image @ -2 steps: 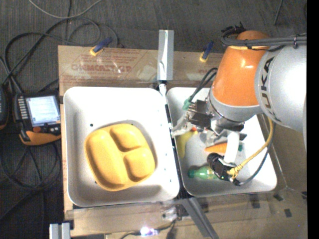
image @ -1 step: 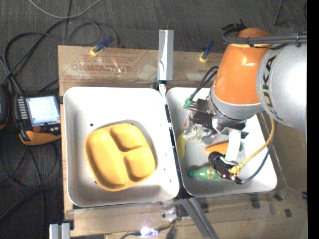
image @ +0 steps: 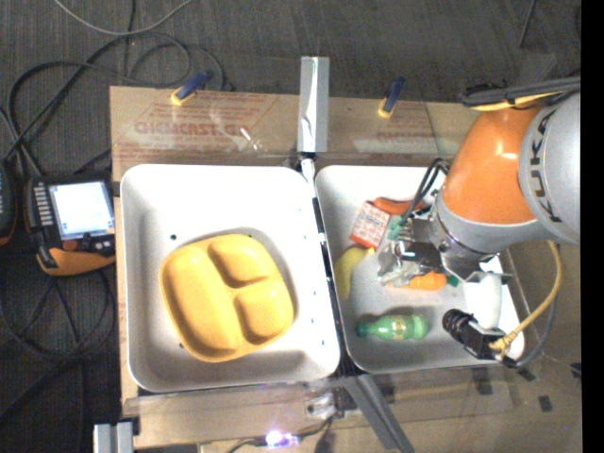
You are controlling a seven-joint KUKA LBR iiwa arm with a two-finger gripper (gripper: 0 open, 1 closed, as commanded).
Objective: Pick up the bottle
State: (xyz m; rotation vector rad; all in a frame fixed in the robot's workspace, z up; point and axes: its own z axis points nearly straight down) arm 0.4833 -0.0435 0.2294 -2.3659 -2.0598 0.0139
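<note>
The grey arm (image: 566, 173) bears the letters "KUK"; red print on the cardboard sheet (image: 203, 125) is too faint to read.

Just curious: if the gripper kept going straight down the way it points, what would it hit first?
Probably the orange item under the gripper, not the bottle, which lies nearer the front; depth is unclear.

Robotics lab or test cell. Industrial KUKA arm (image: 514, 173) over a table (image: 189, 125) with clamped cardboard backing, two white bins (image: 142, 253) side by side. Teach pendant (image: 74, 213) with lit screen on grey carpet floor (image: 123, 8), loose cables (image: 104, 45) trailing around. Metal post (image: 313, 102) between bins.
</note>
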